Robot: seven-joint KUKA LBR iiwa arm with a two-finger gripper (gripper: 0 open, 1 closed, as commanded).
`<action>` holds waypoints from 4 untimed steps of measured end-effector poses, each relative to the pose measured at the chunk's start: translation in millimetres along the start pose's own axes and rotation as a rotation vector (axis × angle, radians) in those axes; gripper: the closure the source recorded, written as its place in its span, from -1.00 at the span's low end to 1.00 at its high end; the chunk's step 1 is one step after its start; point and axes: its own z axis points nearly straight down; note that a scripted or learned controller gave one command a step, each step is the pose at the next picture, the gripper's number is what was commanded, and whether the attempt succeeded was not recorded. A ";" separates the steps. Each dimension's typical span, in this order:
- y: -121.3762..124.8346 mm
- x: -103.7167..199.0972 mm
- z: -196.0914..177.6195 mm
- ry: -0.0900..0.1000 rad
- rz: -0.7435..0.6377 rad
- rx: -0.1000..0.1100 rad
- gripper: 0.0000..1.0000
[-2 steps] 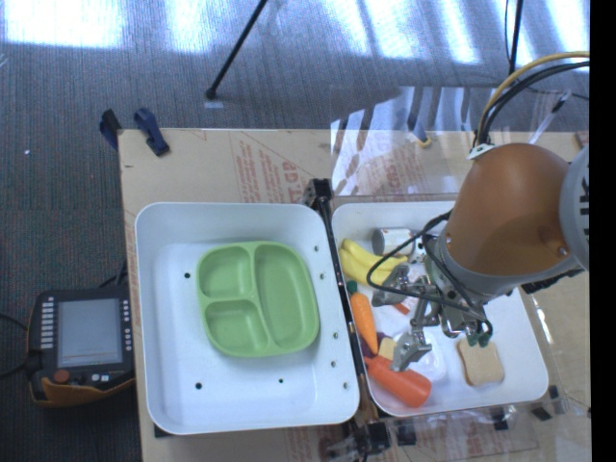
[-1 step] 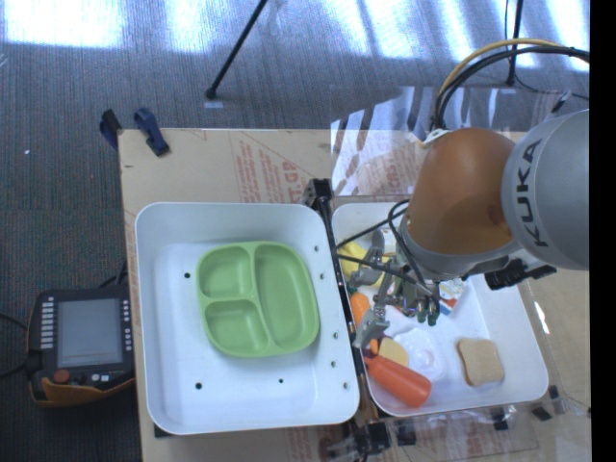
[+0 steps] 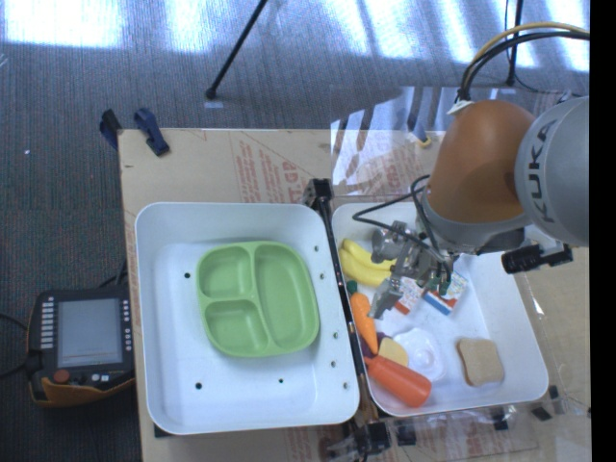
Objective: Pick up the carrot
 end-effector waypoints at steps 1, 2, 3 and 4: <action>42.9 38.8 0.4 0.003 0.024 -0.001 -1.00; -10.4 90.9 1.0 0.005 0.390 0.003 -1.00; 14.4 13.6 0.2 0.000 0.418 0.001 -1.00; 60.7 115.6 1.5 0.007 0.732 0.004 -1.00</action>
